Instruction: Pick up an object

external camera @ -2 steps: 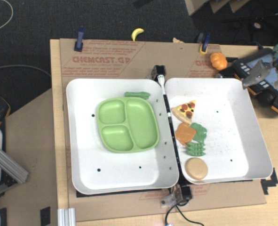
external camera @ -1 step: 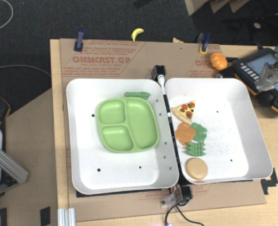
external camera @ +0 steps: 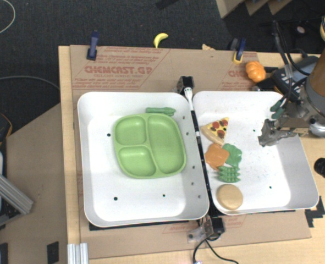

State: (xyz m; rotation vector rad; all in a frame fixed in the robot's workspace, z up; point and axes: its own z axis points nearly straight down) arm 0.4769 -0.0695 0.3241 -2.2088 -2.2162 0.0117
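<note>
Fingers (external camera: 266, 137) hang over the right bin (external camera: 283, 188), can't tell if they're open or closed. Pizza slice (external camera: 216, 130), orange piece (external camera: 216, 155) and green toy (external camera: 230, 164) sit well left of them.

The gripper (external camera: 268, 132) hangs over the right bin (external camera: 294, 197), apart from the pizza slice (external camera: 216, 129), orange piece (external camera: 216, 156), green toy (external camera: 231, 164) and bun (external camera: 229, 196). A green tray (external camera: 149, 146) fills the left bin (external camera: 96, 197).

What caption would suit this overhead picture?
End effector above the right bin near toy foods; green plate in the left bin.
</note>
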